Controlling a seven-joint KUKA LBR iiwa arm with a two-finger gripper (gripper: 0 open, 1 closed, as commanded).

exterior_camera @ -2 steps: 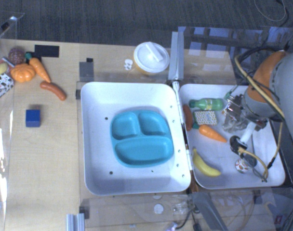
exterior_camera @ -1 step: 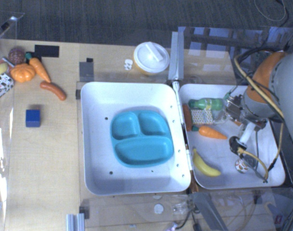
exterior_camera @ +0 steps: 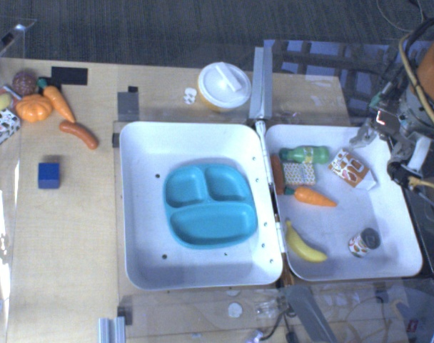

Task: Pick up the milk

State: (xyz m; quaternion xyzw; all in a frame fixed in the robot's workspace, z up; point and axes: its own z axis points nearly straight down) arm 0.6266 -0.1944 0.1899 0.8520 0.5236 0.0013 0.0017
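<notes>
A small white and orange carton [exterior_camera: 349, 168], which I take for the milk, lies tilted in the right bin [exterior_camera: 395, 263] near its far right corner. My gripper [exterior_camera: 367, 133] hangs over that bin's far right edge, just above and to the right of the carton and apart from it. Nothing shows between its tips.
The right bin also holds a green bottle [exterior_camera: 306, 153], a patterned box [exterior_camera: 299, 173], a brown sausage [exterior_camera: 276, 174], a carrot [exterior_camera: 315, 197], a banana [exterior_camera: 303, 243] and a can [exterior_camera: 363, 242]. A blue divided tray [exterior_camera: 211, 204] sits in the left bin [exterior_camera: 138, 249]. Toy food lies on the bench at far left.
</notes>
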